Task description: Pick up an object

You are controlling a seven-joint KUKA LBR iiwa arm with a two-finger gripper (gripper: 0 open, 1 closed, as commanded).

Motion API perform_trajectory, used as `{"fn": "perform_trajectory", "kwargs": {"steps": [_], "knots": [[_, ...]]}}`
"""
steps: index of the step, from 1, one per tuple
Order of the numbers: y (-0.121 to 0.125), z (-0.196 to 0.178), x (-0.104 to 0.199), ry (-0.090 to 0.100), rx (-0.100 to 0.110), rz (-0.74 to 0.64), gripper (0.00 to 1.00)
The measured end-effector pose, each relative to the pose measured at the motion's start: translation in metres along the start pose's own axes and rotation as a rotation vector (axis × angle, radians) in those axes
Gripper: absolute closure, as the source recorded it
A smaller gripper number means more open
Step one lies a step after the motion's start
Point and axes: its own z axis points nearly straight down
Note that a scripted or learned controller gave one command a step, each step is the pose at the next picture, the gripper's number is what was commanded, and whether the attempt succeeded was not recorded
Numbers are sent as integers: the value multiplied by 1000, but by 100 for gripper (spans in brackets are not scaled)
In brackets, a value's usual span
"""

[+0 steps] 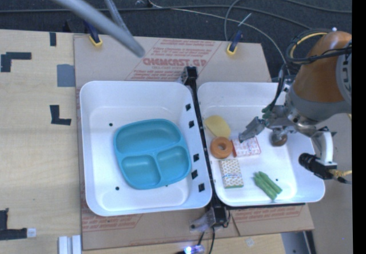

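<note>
Currently, in the camera view, you have the gripper [249, 132] low over the right bin [297, 190], its dark tip just above the small pink-and-white card [248, 147]; you cannot tell from this slant how the tool is set, and nothing shows as held. Judge it as the approach step: no object is lifted yet. Candidates lie close together in that bin: the yellow piece [217, 126] near the divider, the brown ring [221, 147] just below it and touching or nearly touching the card, the patterned packet [231, 173] below the ring, and the green bundle [267, 184] apart toward the near right corner. Your next move likely calls for a straight descent onto the card or the ring, centred so the neighbour is not dragged along; the flat card may resist a pinch off the smooth white floor. The left bin [91, 150] holds a blue divided tray [152, 153]. Both bins sit on a cardboard sheet [171, 58] on a wooden bench [34, 150]; cables [251, 7] trail across the dark floor behind.
</note>
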Motion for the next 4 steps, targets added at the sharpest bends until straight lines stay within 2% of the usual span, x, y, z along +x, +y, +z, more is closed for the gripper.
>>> {"fn": "perform_trajectory", "kwargs": {"steps": [1, 2, 3, 4], "knots": [[3, -6, 0, -2, -12, -4, 0], [2, 58, 4, -1, -7, -3, 0], [7, 102, 4, -1, -22, -1, 0], [10, 89, 7, 1, -33, -7, 100]]}}
